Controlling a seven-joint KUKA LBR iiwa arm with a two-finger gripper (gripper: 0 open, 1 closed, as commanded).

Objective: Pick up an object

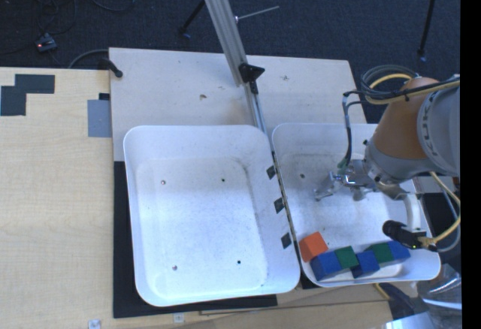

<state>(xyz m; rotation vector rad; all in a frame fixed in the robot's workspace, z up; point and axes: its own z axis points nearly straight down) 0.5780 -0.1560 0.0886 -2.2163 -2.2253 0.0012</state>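
Note:
In the right bin (297,146), several small blocks lie in a row along the near edge: an orange block (313,245), a blue block (325,265), a green block (346,257), another blue block (367,264) and a green and blue pair (388,252). My gripper (328,188) hangs over the middle of that bin, above and behind the blocks, its fingers pointing left. Nothing shows between them. The grey arm with its orange band (402,132) comes in from the right.
The left bin (143,170) lies beside the right one, with black clips along the shared wall (276,203). A slanted aluminium rail (225,27) rises behind the bins. A light wooden table (52,192) extends to the left.

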